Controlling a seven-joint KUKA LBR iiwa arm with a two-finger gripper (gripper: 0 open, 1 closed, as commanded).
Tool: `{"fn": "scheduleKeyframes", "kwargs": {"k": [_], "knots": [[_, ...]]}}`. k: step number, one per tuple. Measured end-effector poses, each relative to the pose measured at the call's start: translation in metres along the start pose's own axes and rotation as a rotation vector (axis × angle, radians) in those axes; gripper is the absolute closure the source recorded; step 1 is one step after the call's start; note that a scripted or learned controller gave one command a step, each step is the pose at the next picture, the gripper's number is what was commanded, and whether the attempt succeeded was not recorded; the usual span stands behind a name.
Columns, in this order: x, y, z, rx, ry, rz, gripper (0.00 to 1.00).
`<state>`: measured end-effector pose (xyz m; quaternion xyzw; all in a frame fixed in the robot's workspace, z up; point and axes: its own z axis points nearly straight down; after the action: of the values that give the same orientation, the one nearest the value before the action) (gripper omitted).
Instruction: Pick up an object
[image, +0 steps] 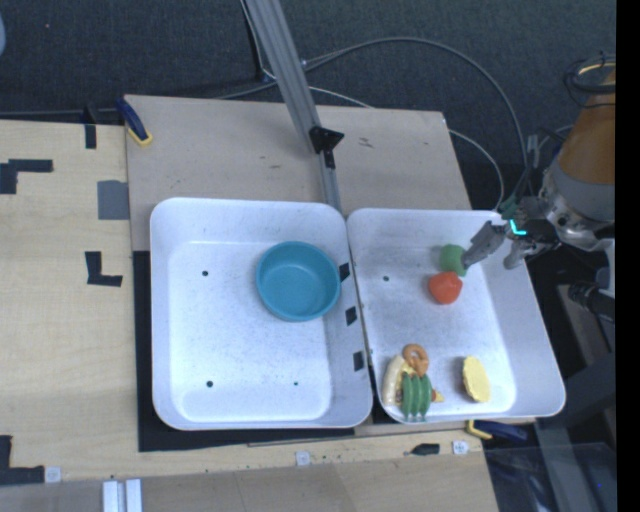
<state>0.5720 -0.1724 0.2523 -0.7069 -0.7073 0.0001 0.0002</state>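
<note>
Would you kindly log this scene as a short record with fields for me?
left bin: blue bowl
right bin: red-and-green toy vegetable, corn cob toy, yellow piece
end effector: at the right bin's upper right rim, beside the toy vegetable
grasp: nothing seen held

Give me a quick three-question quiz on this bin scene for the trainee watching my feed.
1. True or false: the blue bowl sits in the left bin.
2. Which item lies closest to the gripper? A) yellow piece B) green piece C) blue bowl
3. Fill in: the red piece lies in the ____ bin.

Key: 1 true; 2 B; 3 right.
</note>
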Motion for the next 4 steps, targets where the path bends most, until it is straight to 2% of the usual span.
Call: {"fn": "scheduleKeyframes", "kwargs": {"k": [1,3,4], "knots": [[0.0,0.0,0.0,0.0,0.0,0.0,0.0],[0.013,-0.007,0.09,0.003,0.001,0.0,0.0],[0.02,-0.016,0.147,0.005,0.001,0.0,0.0]]}}
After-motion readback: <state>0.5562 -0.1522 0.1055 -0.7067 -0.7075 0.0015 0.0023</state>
